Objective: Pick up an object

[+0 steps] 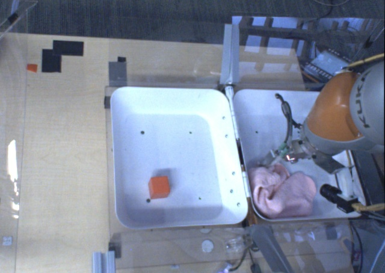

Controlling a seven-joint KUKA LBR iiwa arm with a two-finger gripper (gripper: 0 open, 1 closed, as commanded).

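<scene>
**In the right bin: hand parked just above the pink cloth**

In the right bin [264, 109] there's a crumpled pink cloth [283, 192] bunched up in the near corner. The arm [340, 115] comes in from the right, and its hand [287, 154] sits just above the cloth's upper edge. Honestly can't tell how the hand is set, since the wrist covers most of it. Over in the left bin [174, 109], a small orange block [159, 187] sits alone near the front-left. Both bins rest side by side on the wooden worktop [60, 157].
</scene>
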